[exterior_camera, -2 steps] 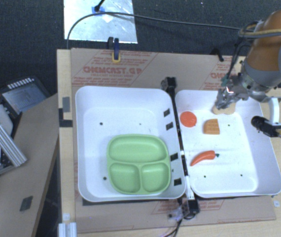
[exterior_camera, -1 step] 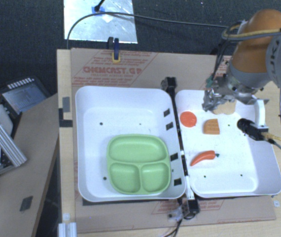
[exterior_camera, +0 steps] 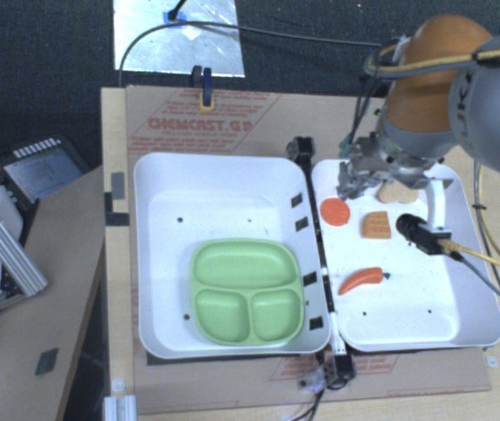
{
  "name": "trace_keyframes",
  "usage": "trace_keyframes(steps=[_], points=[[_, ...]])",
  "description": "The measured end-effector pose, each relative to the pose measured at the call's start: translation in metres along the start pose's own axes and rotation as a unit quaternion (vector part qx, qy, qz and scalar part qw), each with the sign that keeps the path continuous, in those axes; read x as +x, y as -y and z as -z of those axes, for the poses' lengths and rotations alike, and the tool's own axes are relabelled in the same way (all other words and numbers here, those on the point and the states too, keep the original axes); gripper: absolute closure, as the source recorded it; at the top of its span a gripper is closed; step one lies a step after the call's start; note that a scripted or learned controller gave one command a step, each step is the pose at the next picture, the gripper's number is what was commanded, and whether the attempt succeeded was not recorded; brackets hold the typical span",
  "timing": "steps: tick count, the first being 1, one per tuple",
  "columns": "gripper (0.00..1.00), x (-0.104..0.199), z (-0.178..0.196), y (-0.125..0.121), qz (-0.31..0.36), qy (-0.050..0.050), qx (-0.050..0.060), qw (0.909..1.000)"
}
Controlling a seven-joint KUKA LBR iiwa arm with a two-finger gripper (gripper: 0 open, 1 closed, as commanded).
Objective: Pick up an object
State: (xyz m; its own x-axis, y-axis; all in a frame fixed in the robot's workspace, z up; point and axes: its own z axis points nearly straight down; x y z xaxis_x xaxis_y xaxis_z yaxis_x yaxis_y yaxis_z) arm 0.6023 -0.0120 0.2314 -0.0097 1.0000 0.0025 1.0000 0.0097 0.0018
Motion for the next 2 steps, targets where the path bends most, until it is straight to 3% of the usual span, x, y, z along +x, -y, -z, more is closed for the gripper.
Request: trace_keyframes(steps=[2], points=[[1.0, 0.093, 0.005, 0.023, 0.0, 0.0, 0.001, 1.0]])
